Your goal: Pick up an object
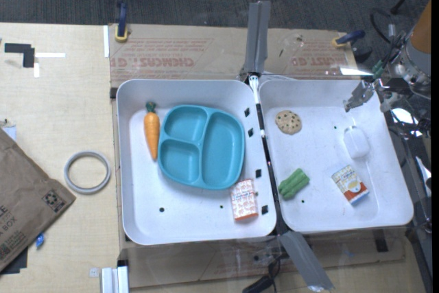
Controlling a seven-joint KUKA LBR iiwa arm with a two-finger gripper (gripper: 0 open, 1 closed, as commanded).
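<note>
We take the small carton [350, 185] as the likeliest object to lift: it lies flat in the right bin [391, 213], toward the near right corner, white with an orange end. We judge it light and fairly stiff, a cardboard box that would dent under hard pressure but should not slip; its two long sides look like the best place to pinch, across the narrow width.

Left of the carton lies a green pod-like toy [293, 183], probably soft and lumpy, so less sure to hold. Beyond the carton sits a pale, nearly white rounded thing [356, 141] that we can barely make out against the bin floor; it looks smooth and might slide. Farther from the carton, up and to the left, is a cookie [289, 122], flat and low, with little edge to take.

The tool [359, 95] hangs over the far right part of that bin, well apart from the carton; we cannot tell how it is set.

Across the divider from the carton, the left bin [130, 216] holds a second patterned carton [244, 200], a blue divided plate [203, 145] and a toy carrot [151, 132]. On the desk [55, 113] lies a tape ring [87, 171].
</note>
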